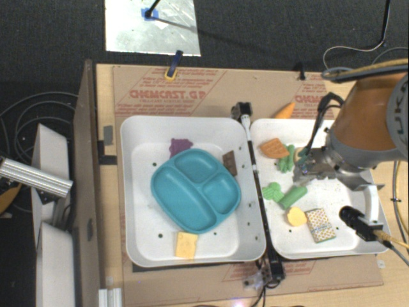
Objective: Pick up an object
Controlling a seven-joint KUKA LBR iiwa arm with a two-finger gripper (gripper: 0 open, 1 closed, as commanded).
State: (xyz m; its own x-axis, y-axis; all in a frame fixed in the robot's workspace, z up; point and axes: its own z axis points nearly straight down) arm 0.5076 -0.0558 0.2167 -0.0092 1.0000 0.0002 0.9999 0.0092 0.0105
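On the table [211, 85] I see 2 shallow white bins side by side, and I list the contents from largest to smallest. Left bin [137, 190]: 1 teal divided plate [195, 190] fills the centre, tilted diagonally. A purple piece [180, 146] touches its upper edge, a small brown block [230, 163] lies at its right edge, and a yellow block [186, 244] lies just below it near the front wall. Right bin [271, 238]: the arm [370, 120], grey with an orange band, reaches in from the right, and the tool [305, 169] hangs over the middle of this bin. I cannot tell its opening, and I see nothing held in it. Just left of the tool lie green pieces [284, 194], with 1 more green piece [286, 160] above them. An orange flat piece [275, 148] lies near the rear wall. A patterned block [320, 225] and a yellow round piece [296, 217] lie just beside each other near the front.
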